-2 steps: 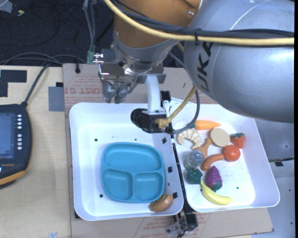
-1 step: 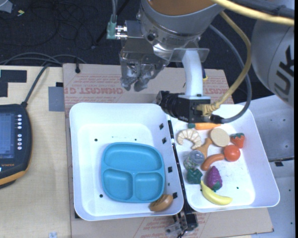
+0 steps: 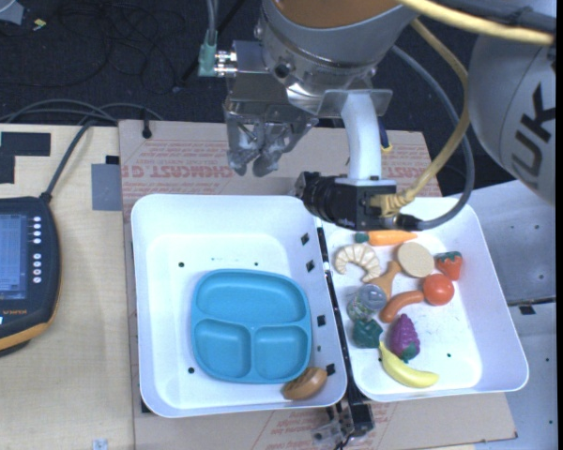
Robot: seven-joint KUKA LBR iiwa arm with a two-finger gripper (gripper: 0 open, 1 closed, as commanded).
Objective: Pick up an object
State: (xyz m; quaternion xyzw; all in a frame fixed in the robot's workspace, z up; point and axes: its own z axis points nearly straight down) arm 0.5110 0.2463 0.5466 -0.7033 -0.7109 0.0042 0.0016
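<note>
The pincer (image 3: 261, 154) is hanging above the far rim of the left bin (image 3: 159, 251), over the cardboard sheet (image 3: 178, 162) lining the surface; its two fingers are sitting close together with nothing between them. Behind it, the grey arm (image 3: 328, 26) is reaching in from the right, with a yellow hose (image 3: 450, 139) looping down toward a black fitting (image 3: 342, 200) at the far edge of the right bin (image 3: 493, 336).

Inside the left bin, well below the pincer, a blue divided tray (image 3: 251, 326) is lying flat, and a brown pastry-like toy (image 3: 305, 383) is resting just beside the tray's near right corner, against the bin wall.

The right bin is holding a cluster of toy foods: a croissant (image 3: 359, 260), a carrot (image 3: 391, 237), a tan round slice (image 3: 416, 259), a red tomato (image 3: 438, 290), a sausage (image 3: 402, 304), purple grapes (image 3: 403, 336) and a banana (image 3: 408, 371) nearest the camera. All are lying well apart from the pincer.

To the left of the left bin, a handheld control pendant (image 3: 14, 270) is resting on the surface.
</note>
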